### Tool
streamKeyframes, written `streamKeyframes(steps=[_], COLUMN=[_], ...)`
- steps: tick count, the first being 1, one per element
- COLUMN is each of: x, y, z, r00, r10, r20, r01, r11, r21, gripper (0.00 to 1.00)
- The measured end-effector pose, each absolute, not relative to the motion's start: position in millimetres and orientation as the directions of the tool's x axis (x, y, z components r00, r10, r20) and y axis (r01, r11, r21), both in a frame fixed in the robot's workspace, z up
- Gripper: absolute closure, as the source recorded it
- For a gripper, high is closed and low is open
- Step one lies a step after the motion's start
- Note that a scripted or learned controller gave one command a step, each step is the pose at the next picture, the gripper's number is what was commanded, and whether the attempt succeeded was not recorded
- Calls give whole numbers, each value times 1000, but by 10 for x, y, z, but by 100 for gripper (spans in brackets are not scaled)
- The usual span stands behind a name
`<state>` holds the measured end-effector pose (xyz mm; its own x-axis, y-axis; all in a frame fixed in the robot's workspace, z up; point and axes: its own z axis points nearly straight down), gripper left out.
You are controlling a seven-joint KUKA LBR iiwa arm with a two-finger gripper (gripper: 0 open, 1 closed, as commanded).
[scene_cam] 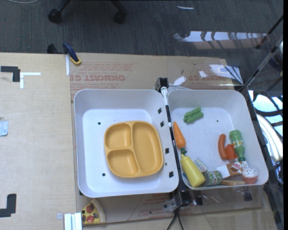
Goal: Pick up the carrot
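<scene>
So the carrot [179, 134] was sitting in the right bin [246, 114], tucked up against its left wall, right by where the two bins meet. It lay roughly lengthwise along that wall, with its lower end just about touching the top of a yellow mustard bottle [192, 171]. I honestly couldn't tell what state the gripper was in at this moment, so take the rest as advice only.

My take: that wall was the tricky bit. I'd have come straight down and closed across the carrot's narrow width, but one side had almost no room next to the wall, so a slightly off approach could land on the rim or just shove the carrot along. Aiming at the upper half, away from the bottle, looked safer. It's smooth and rounded, so it'd probably roll or squirt out if pinched off-centre.

The rest of that bin was busy but well apart from the carrot: green beans [193, 115] further up, a red sausage [222, 146], a green bottle [236, 143] and a cupcake [249, 173] over on the right side.

The left bin [85, 134] held a yellow divided plate [133, 148]. Both bins sat on cardboard [112, 74] over a pale wood bench [33, 143], with a toy pizza slice [91, 214] by the front edge. Dark carpet [148, 38] lay beyond, and a chair base [85, 11] showed at the top.
</scene>
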<state>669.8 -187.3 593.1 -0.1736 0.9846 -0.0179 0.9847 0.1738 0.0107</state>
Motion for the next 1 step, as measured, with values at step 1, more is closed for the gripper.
streamKeyframes(steps=[1], x=[6697], y=[-1875], z=[5929], r00=[-173], r10=[985], r20=[-17], r01=[985], r11=[173], r21=[11], gripper=[0])
